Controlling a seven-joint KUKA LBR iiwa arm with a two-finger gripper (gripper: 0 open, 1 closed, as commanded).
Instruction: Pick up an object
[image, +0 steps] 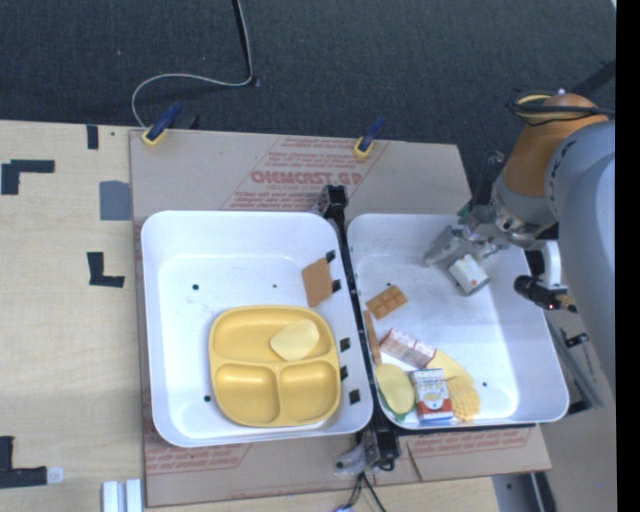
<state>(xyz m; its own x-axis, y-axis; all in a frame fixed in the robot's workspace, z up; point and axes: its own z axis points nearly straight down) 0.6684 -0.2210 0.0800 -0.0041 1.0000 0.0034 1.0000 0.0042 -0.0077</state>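
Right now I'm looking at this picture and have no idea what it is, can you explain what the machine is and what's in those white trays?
One camera looks down at a slant on a bench with two shallow white bins. The grey machine with the orange band, entering from the right, is a robot arm; its gripper hangs over the right bin, just above a small white object. Whether it holds anything is unclear. The left bin holds a yellow divided plate with a pale slice on it, and a brown piece. The right bin also holds a brown waffle-like piece and, near its front edge, a cluster of small packets and toy foods.
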